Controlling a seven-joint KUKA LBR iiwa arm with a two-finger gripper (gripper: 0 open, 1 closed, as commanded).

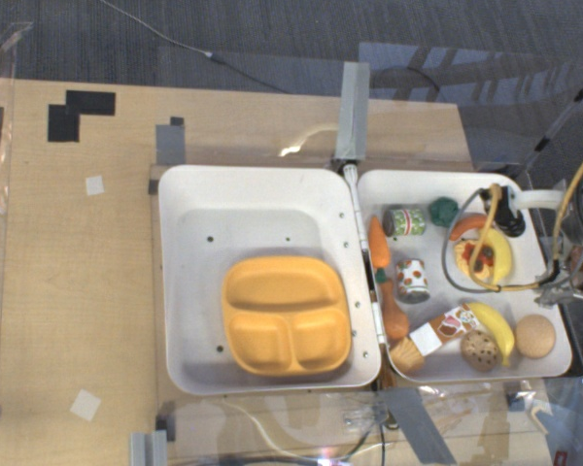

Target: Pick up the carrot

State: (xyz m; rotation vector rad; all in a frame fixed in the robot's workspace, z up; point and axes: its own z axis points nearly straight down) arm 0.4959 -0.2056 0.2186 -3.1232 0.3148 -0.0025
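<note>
Smooth tapered orange carrot (379, 243) beside bin wall (358, 250).

On the wooden bench (78, 289), the yellow plastic divided tray (287, 314) lies in the left white bin (189, 260), and the orange carrot (379, 244) lies against the right white bin's (554, 357) left wall.

The left bin (185, 289) holds a yellow divided tray (287, 314), set toward its near edge. The right bin (561, 357) is crowded: the carrot (379, 244) lies along its left wall, a green can (405, 221) just right of the carrot's top, a small mug (412, 281) below that, and a banana (496, 326) and round bun (535, 336) nearer the front right corner.
</note>
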